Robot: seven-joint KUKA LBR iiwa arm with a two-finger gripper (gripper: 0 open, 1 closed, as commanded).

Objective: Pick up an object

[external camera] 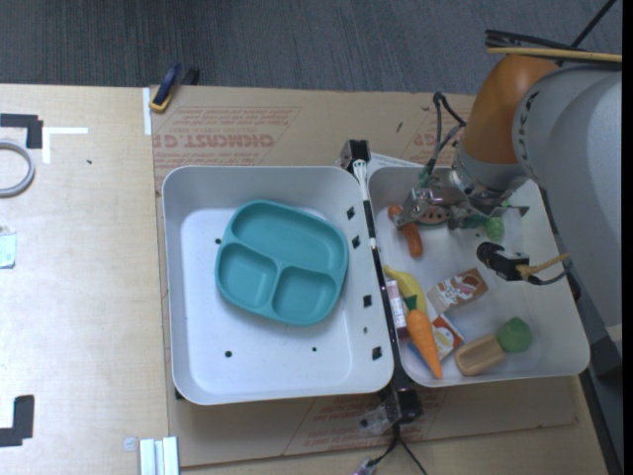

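Orange-red sausage [408, 237] | right bin [554, 359], just beside jaws | jaw state: cannot tell

To the left of the jaws we see a white bin [188, 295] holding a teal divided plate [282, 262], which lies flat near the bin's middle. The bin rests on a cardboard sheet [227, 132] that reaches behind and left of the jaws. Further left, at the cardboard's far corner, we see a blue-and-yellow tool [166, 87]. Farthest from the jaws, a grey ring [30, 171] lies on the wooden bench [79, 315].
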